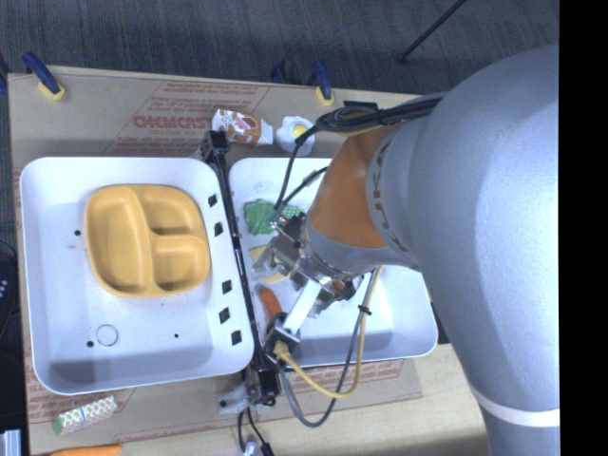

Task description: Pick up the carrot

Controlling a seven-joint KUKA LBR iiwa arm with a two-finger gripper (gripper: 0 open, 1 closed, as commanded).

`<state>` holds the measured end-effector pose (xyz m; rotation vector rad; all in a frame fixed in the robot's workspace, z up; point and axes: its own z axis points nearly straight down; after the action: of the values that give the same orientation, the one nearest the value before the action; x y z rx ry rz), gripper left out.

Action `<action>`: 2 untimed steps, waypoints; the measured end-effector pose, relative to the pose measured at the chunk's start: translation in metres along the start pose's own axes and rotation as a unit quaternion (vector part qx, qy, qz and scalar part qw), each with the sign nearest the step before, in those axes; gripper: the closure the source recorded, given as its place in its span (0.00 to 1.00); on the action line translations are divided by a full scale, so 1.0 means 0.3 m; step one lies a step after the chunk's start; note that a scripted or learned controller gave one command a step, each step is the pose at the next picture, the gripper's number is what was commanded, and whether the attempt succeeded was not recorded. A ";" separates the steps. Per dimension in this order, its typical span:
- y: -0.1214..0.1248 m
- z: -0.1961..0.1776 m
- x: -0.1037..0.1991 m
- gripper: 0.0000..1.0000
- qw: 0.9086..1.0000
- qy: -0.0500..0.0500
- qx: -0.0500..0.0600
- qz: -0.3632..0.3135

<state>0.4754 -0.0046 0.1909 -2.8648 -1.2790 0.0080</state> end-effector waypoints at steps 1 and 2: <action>0.000 0.000 0.000 0.00 1.000 0.000 0.000 0.000; 0.000 0.000 0.000 0.00 1.000 0.000 0.000 0.000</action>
<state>0.4754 -0.0046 0.1909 -2.8648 -1.2790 0.0080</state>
